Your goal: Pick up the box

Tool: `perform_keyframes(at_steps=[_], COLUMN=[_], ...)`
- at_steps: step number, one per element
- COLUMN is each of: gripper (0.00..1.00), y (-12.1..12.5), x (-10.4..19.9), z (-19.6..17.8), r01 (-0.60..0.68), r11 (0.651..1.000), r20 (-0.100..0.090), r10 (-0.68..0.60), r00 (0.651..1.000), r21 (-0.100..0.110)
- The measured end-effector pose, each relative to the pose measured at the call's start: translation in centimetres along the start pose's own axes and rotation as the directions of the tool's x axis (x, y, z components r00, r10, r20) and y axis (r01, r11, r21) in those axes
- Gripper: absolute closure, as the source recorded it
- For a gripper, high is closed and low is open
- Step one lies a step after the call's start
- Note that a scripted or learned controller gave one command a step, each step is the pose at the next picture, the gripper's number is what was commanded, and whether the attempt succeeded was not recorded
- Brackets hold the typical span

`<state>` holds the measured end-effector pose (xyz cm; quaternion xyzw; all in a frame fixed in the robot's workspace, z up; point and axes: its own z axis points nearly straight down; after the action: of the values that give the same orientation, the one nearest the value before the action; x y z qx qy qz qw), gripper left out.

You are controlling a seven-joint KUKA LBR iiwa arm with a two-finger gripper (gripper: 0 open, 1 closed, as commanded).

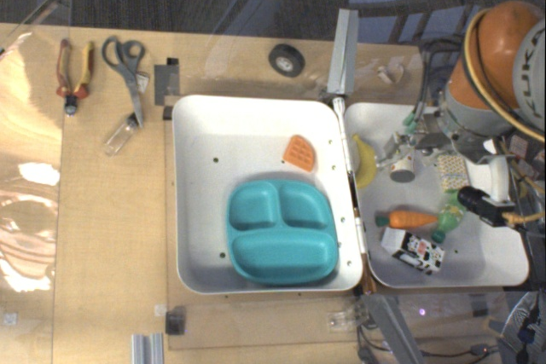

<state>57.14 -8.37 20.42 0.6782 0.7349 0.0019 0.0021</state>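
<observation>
Down in the white bin on the right side of the picture (512, 268), close to its near edge: the box (413, 250), small, black and white, flat on the floor of the bin. Up above it in the picture, near the far end of the same bin: the gripper (403, 161), under the big grey and orange arm (499, 68). Cannot tell if open or closed, too small and too tangled up with wires to say. No sign of anything held in it. From gripper to box: straight toward the near edge of the bin, and maybe just a tiny bit to the right. In between the two: a carrot (410, 220), lying across the way, just beside the far side of the box, maybe touching. Off to the left of the gripper, by the bin wall: a banana (365, 163). To the right of the carrot: a green thing (450, 218), near the box's right end. Long side of the box: across the picture, left to right, tipped a little down at the right end. Probably best to come down over the middle of the box and squeeze across the short way, far side to near side. Tricky on the far side, with the carrot so close. Only one arm here, so no picking which one.
</observation>
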Motion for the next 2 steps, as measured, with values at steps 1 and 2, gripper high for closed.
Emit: perform_keyframes(at_steps=[1, 2], gripper=[0.0, 0.0], y=[6.1, 4.7], x=[-12.2, -12.6], z=[-2.2, 10.4], r01=[-0.007, -0.055], r11=[1.0, 0.998], r20=[0.001, 0.006], r10=[0.007, 0.055], r00=[1.0, 0.998], r21=[0.003, -0.013])
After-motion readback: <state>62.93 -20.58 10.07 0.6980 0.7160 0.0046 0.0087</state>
